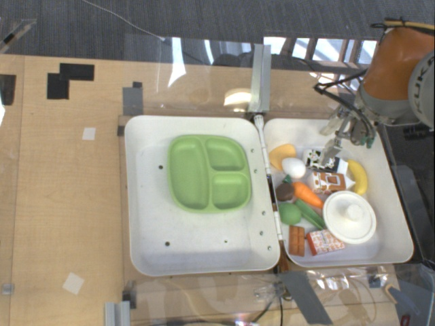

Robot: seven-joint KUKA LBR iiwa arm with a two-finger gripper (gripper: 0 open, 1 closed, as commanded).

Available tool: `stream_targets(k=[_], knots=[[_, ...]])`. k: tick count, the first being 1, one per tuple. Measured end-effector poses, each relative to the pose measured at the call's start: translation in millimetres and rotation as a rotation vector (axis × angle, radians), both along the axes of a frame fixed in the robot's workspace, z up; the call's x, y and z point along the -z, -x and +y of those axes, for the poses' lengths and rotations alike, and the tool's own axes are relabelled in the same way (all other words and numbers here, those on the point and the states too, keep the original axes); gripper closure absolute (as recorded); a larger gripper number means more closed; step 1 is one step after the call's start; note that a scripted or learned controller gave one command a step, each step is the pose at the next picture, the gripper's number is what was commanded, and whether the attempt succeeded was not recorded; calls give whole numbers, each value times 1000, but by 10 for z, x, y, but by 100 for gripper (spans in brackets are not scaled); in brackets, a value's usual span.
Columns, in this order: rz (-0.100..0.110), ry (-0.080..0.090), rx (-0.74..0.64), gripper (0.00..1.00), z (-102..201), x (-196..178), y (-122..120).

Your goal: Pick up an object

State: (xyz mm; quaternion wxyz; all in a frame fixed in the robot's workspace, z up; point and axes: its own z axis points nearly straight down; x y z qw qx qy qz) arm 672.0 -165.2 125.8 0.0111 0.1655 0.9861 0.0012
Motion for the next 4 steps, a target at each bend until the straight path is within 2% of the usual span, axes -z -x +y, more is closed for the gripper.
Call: stream_targets(k=[1, 2, 3, 4], knots=[[-2, 2, -41, 0, 56, 215, 281], [-13, 4, -3, 0, 65, 277, 581], [-27, 8, -8, 100, 69, 124, 534], [5, 6, -259, 100, 175, -1175, 517]])
